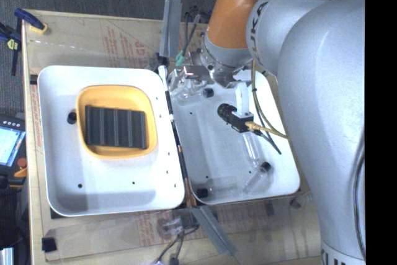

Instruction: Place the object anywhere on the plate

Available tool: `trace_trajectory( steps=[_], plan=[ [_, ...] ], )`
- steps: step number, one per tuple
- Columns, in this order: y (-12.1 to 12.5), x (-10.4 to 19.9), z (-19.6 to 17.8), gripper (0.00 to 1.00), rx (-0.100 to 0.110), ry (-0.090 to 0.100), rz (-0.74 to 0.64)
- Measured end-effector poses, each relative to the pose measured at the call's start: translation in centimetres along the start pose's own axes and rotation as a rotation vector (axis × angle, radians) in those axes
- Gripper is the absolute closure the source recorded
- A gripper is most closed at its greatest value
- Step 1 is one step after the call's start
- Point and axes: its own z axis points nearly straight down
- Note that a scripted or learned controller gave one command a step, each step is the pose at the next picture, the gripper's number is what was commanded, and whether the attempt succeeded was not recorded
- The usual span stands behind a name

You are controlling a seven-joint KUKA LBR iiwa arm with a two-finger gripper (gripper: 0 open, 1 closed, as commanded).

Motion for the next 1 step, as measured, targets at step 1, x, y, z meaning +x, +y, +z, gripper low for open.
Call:
trace_trajectory(
  steps=[1],
  plan=[
    [0.01, -0.03, -0.02, 0.00, 0.000, 0.000, 0.000]
  ],
)
